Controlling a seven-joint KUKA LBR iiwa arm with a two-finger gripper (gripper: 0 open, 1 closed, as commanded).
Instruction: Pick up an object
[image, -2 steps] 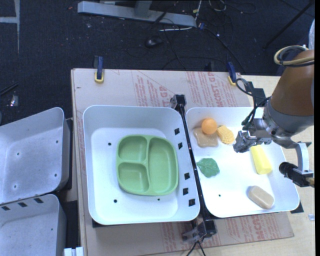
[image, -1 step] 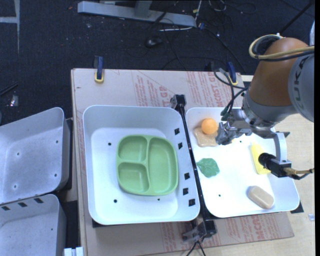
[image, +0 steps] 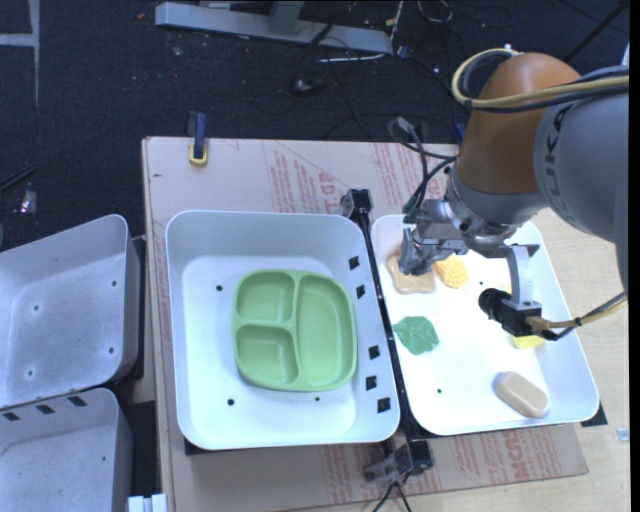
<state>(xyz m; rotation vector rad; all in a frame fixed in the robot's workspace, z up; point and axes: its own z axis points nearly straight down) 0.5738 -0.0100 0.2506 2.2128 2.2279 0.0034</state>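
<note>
target: flat pale-tan toast-shaped toy slab (image: 416, 279), just left of yellow toy (image: 452, 272) | likely light, stiff, thin: take hold across edges | gripper (image: 418, 258) directly above slab, jaws state cannot be told

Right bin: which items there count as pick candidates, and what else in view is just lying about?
Pick candidates: tan slab under the gripper, yellow piece, green leaf, tan oval.

Lying about: green divided tray in the left bin, yellow clamp.
</note>
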